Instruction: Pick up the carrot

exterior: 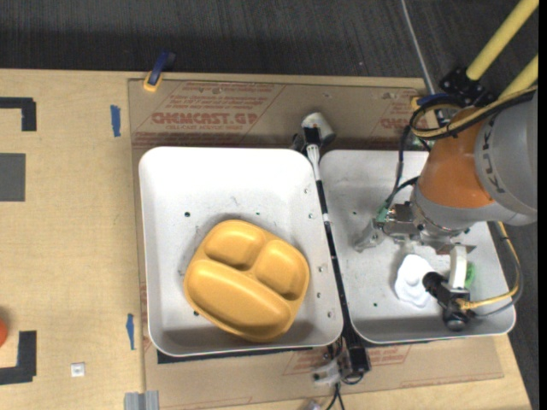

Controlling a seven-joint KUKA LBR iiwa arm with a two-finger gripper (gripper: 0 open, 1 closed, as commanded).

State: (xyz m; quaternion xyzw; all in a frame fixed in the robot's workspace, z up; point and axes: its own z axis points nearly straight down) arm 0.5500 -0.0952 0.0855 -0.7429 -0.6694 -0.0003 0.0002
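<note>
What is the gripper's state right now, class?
Gripper: cannot be told; it hangs over the right bin, its tip hidden under the wrist.

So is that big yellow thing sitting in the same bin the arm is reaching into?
No, the yellow object lies in the left bin, while the arm is over the right bin.

arm [504,165]: cut off right | red object [2,334]: cut off left
</note>
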